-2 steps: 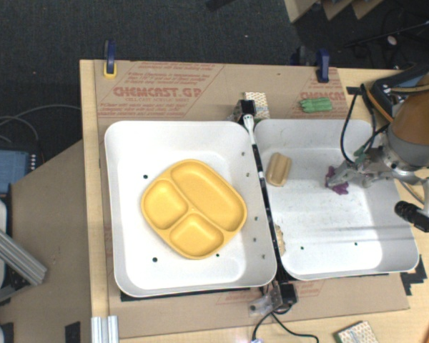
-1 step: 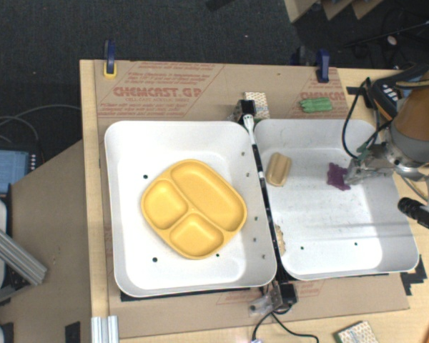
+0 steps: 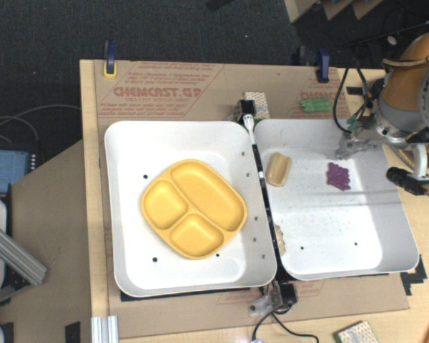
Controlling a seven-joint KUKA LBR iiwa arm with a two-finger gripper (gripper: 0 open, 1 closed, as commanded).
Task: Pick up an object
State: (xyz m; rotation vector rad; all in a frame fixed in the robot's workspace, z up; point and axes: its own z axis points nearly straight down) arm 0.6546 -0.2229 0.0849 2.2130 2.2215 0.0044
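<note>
On the left, the left bin point(image 3: 121, 213) holds a yellow divided plate point(image 3: 193, 207) with three compartments, lying flat near the bin's middle and turned at an angle to the bin walls. White floor shows all round the plate, with the widest bare strip along the top and the near right corner.

The two bins meet along a dark seam running down the centre. Just right of that seam, in the right bin point(image 3: 343, 259), a small tan block point(image 3: 278, 169) lies against the left wall, in the upper part of the bin. Further right, a small purple object point(image 3: 337, 176) rests on the bin floor, well apart from the tan block and clear of every wall. The lower half of this bin is bare white floor with only a few dark specks.

The gripper point(image 3: 352, 146) hangs at the upper right part of the right bin, above and slightly right of the purple object, near it but not touching it. Whether it is parted or closed cannot be told, since the tip is small and blurred against the white floor. Nothing is seen in its grasp. The arm point(image 3: 407, 95) comes in from the right edge, its grey and orange body standing over the bin's upper right corner, with black cables looping beside it.

Beyond the bins, the table point(image 3: 164, 91) carries printed red lettering and a green item point(image 3: 316, 106) near the back edge.
</note>
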